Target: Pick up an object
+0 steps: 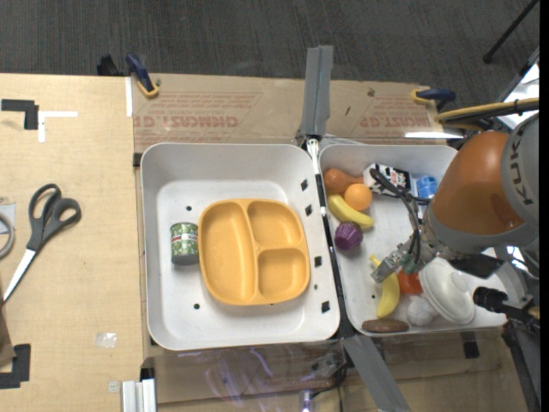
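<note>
My arm: reached in from the right, its orange band over the right bin.
My pincer: hung low in the right bin, over the upper end of a yellow banana; I could not tell how far open it was, nor whether it had hold of anything.
Right bin, far end: an orange touching a second banana, with a purple fruit just near of them.
Right bin, near end: a brown piece by the near wall and a red item beside white things.
Left bin: held a yellow tray with 3 compartments, and a small green can touching its left side.
Bench: a pair of scissors lay well to the left of both bins.
</note>
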You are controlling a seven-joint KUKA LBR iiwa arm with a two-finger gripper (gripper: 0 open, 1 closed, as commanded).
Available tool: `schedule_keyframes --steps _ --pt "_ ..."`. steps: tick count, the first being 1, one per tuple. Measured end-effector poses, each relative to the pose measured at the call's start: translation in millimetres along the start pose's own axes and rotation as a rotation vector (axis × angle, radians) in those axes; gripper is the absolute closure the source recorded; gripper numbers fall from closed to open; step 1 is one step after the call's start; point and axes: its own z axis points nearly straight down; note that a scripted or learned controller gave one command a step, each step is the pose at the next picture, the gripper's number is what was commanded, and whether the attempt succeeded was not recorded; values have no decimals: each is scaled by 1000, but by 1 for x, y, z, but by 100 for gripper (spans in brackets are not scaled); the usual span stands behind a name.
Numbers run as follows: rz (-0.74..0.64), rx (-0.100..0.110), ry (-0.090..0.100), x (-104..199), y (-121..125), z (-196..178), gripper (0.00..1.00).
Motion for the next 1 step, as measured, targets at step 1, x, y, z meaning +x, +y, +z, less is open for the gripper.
schedule_keyframes --steps 1 --pt "67 1 0 64 54 -91 100"
